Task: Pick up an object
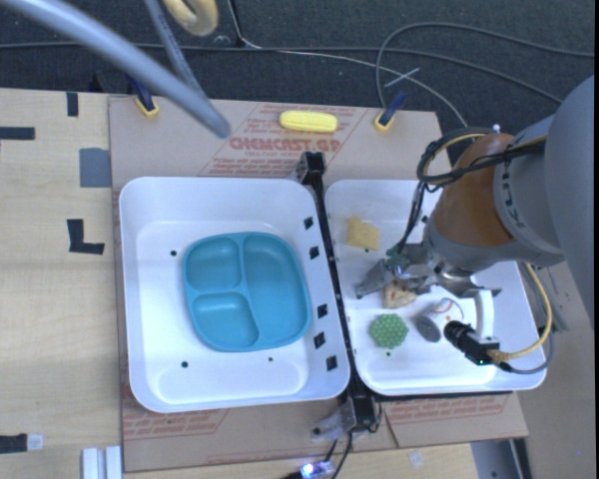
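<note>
In the right bin (499, 372) lie a pale yellow wedge (361, 234), a green knobbly ball (387, 329), a small grey oval piece (426, 328) and a small tan object (400, 291). My gripper (381, 276) is low in the middle of this bin, pointing left, directly over the tan object and partly covering it. The wedge lies just up and left of the gripper, the green ball just below it. The view does not show anything clearly held.
The left bin (140, 267) holds a blue divided plate (246, 289). A black divider (324, 267) separates the bins. A yellow oblong object (307, 121) lies on the cardboard behind them. The arm's bulk (499, 208) covers the right bin's right side.
</note>
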Action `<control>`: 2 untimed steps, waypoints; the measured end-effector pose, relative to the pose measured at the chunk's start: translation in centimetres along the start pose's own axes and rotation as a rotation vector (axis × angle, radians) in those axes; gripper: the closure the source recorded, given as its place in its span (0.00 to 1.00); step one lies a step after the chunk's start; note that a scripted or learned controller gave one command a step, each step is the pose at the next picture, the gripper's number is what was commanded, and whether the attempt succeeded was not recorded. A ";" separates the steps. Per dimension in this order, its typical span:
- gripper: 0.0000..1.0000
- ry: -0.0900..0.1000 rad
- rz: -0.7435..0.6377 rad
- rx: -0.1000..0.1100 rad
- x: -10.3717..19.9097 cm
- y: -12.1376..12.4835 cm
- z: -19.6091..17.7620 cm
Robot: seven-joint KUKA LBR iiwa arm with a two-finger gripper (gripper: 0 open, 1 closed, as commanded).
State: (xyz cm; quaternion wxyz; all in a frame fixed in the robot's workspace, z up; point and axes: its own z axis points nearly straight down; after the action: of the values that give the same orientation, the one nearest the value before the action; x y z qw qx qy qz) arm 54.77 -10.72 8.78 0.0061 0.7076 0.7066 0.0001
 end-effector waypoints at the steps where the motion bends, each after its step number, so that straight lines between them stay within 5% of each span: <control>1: 1.00 0.001 -0.001 -0.005 0.0 0.2 -1.4; 2: 1.00 0.008 -0.003 0.007 0.7 0.5 -5.8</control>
State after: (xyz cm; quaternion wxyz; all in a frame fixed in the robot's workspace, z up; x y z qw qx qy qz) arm 55.18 -9.98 14.60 0.0006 0.7065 0.7077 0.0005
